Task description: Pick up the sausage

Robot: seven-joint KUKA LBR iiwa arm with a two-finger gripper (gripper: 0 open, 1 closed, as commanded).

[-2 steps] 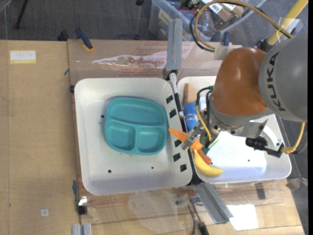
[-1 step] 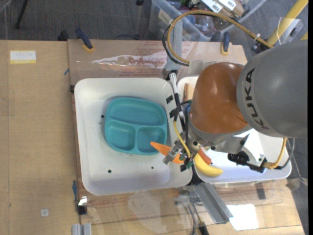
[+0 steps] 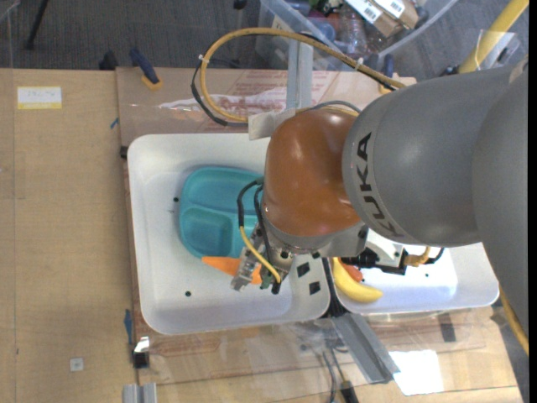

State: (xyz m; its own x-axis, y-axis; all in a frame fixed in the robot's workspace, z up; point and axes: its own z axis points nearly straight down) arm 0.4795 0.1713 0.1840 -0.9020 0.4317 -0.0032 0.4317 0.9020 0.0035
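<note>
**Over the left bin, the arm hangs low with no sausage to be seen**

Above the left bin [image 3: 159, 300] the claw [image 3: 252, 274] sits close over the floor, right at the end of an orange carrot-like piece [image 3: 220, 264] lying just beside a teal divided tray [image 3: 210, 210]. Whether the claw is spread or closed cannot be told; cables and the orange wrist housing [image 3: 306, 175] cover it. The sausage cannot be made out anywhere; it may lie hidden under the arm. A banana [image 3: 352, 285] rests in the right bin [image 3: 470, 285], beside the divide between the bins. The grey arm link [image 3: 436, 158] carries the black letters "KUKA". A white label [image 3: 39, 96] on the surface at far left is too small to read.
</note>
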